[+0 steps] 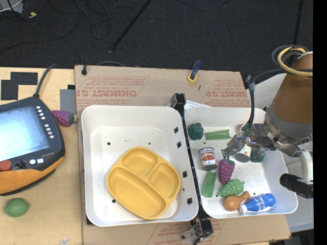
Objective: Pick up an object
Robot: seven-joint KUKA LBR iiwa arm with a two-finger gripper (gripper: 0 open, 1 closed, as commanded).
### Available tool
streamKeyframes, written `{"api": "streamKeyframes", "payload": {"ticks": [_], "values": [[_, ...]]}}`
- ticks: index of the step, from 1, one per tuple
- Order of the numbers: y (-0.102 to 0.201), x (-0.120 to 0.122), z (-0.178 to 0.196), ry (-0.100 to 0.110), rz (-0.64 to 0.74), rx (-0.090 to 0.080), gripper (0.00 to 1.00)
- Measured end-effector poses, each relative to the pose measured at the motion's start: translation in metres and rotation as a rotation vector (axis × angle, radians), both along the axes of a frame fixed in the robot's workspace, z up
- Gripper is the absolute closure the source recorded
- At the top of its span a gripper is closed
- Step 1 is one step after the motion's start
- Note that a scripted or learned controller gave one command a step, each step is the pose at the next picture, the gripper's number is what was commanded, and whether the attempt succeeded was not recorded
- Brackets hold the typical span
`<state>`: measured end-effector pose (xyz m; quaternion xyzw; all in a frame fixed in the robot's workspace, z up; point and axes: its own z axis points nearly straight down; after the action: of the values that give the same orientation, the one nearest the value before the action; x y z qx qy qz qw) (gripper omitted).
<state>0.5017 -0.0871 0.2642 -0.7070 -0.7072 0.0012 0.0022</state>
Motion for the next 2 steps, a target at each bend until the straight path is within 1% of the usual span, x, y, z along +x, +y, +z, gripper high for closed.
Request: {"api": "streamKeyframes", "payload": {"ticks": [1,2], "values": [[0.0,-0.031,-0.136,0.014,-0.001,0.003,0.0],[-0.004,-0.027,-0.12,0.002,-0.01,0.001,1.0]]}}
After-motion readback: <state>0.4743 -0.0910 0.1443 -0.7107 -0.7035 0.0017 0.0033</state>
